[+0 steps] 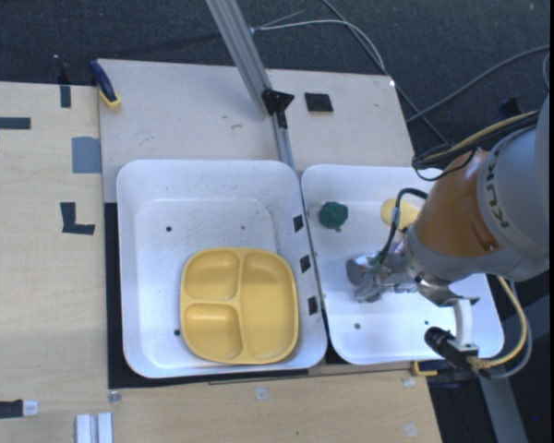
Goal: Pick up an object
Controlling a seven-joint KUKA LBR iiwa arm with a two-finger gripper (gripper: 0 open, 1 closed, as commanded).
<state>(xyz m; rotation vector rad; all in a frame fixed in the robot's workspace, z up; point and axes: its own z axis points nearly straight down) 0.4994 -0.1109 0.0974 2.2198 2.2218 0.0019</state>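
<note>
- Grey pincer (365, 280) is hovering low over the right bin (388, 340); cannot tell its opening or any hold.
- Green object (332, 214) is lying apart.
- "KU" is showing on the arm (494, 197).

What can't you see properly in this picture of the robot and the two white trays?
- Yellow object in the right bin: the arm covers most of it in the camera view, so its shape stays unknown.
- Gripper: small and blurry, so whether it holds anything cannot be told.
- Green object: too small to say what it is.
- Arm: cut off by the right edge.
</note>
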